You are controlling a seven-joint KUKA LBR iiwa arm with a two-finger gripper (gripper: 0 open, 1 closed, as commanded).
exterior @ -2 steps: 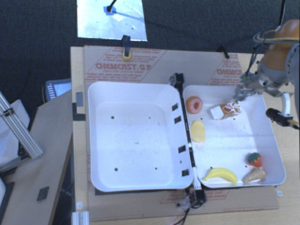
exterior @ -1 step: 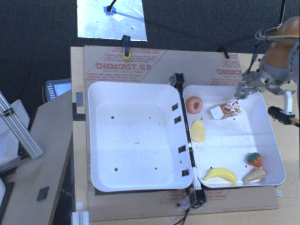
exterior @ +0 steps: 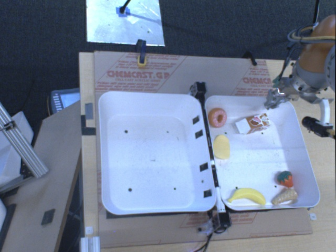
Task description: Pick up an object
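Arm: grey with an orange band, entering from the right and held over the far right corner of the right bin.
Hand: poised at the far rim of the right bin; nothing is seen between its tips, and whether they stand apart or together cannot be told at this size.
Nearest candidate: small white carton with red print, lying in the far part of the right bin, just beside the hand, toward the viewer and slightly toward the left bin.
Carton axis: long side runs roughly across the bin, left to right, a little tilted; a grasp across its short side looks the more workable.
Doughnut: farther along the same line, near the divider between the bins, apart from the carton.
Yellow piece: against the divider, nearer the viewer than the doughnut.
Near-edge group: banana, strawberry-like piece and tan cone-shaped piece, all well apart from the hand.
Left bin: white, beside the right bin on the tabletop.
Judgement: no object is yet taken; the carton is the closest reach, requiring a short travel inward and down.
Risk: the carton lies flat, so the tips may skid over it.
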